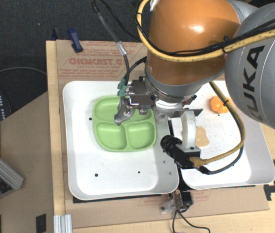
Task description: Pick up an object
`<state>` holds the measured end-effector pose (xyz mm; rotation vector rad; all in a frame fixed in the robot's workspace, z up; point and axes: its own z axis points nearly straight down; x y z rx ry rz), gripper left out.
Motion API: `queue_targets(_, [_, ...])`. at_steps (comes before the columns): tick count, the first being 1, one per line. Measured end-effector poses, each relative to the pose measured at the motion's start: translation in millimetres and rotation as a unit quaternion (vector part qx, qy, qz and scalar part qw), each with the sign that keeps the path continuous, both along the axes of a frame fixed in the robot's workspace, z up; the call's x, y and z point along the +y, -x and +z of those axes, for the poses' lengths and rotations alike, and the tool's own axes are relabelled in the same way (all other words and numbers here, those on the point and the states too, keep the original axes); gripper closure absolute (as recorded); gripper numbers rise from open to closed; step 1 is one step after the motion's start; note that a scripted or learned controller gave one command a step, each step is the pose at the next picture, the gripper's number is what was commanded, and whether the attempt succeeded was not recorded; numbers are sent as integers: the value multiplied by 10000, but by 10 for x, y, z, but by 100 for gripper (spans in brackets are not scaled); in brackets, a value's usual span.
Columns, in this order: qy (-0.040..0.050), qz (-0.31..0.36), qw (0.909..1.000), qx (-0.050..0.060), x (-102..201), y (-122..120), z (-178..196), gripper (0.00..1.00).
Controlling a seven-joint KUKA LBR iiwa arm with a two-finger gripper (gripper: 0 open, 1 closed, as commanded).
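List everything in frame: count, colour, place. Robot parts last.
Bins: 2, white, side by side on the bench; the left one is marked here.
Divided plate: 1, light green, three compartments, upper middle of the left bin.
Orange object: 1, orange, upper part of the right bin, partly behind the arm.
Tan object: 1, tan, flat, middle of the right bin.
Board: 1, brown, with red print, under the bins.
Clip: 1, blue, at the board's top edge.
Arm: 1, grey with orange band, reaching in from the right over both bins.
Gripper: 1, metal, over the plate's centre.
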<state>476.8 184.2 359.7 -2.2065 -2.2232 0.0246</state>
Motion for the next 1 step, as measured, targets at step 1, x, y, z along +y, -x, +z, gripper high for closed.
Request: queue_targets(1, [-31,-39,9999,-101,-36,-29,202,100])
